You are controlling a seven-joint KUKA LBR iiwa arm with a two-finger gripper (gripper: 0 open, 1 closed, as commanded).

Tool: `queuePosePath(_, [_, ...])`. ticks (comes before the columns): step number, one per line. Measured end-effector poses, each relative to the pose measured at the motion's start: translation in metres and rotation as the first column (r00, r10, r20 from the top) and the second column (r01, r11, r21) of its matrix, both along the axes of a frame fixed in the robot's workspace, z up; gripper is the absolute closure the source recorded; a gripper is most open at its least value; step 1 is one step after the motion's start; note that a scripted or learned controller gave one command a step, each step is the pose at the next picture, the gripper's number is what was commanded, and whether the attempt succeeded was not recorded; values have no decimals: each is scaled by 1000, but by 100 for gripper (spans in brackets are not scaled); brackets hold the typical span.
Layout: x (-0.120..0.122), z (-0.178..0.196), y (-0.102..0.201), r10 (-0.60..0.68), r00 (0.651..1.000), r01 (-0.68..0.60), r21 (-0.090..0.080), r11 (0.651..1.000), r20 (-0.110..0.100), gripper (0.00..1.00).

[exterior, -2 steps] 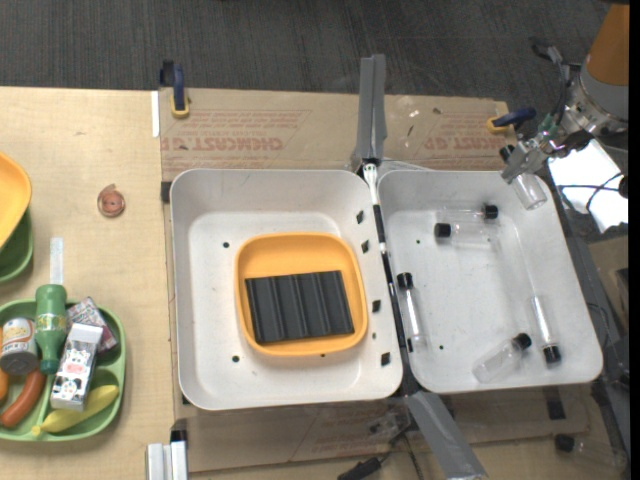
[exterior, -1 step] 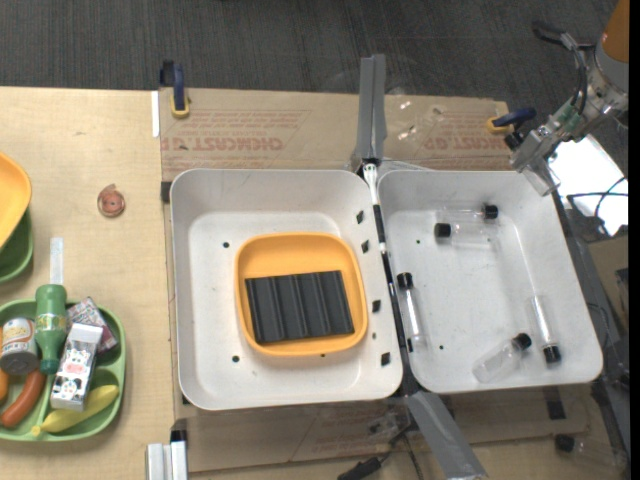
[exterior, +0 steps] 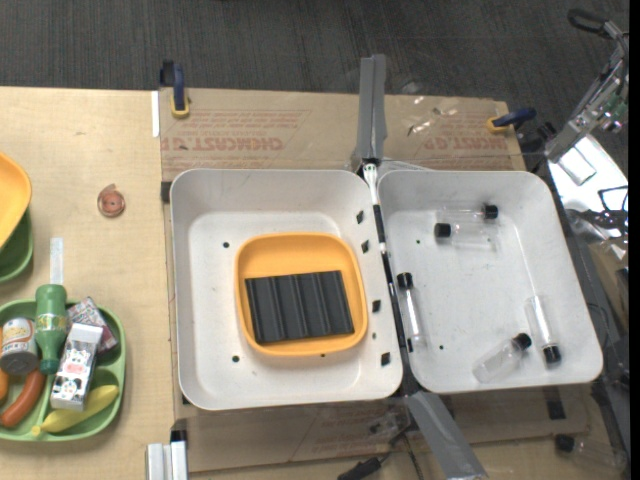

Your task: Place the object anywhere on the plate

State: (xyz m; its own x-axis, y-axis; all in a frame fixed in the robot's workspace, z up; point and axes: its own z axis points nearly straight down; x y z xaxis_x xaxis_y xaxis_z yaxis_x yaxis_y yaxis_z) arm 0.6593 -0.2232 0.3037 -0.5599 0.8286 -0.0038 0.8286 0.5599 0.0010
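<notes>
An orange plate [exterior: 296, 249] with rounded corners lies in the middle of the left white bin [exterior: 200, 298]. A dark grey ribbed rectangular block [exterior: 299, 306] rests flat on the plate and covers most of its lower half. In the right white bin [exterior: 470, 368] lie several clear tubes with black caps: one near the top [exterior: 466, 222], one along the left wall [exterior: 406, 306], and two at the lower right [exterior: 541, 327] [exterior: 500, 358].
On the wooden bench to the left stand a green tray of toy food [exterior: 60, 368], part of a yellow bowl [exterior: 10, 203] and a small pink disc [exterior: 111, 201]. Cardboard [exterior: 270, 138] lies under the bins. Metal gear and cables [exterior: 600, 98] stand at the upper right.
</notes>
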Motion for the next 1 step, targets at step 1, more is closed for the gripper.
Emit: queuePosePath(1, [0, 0, 0, 0, 1000, 0, 0, 1000, 0, 0])
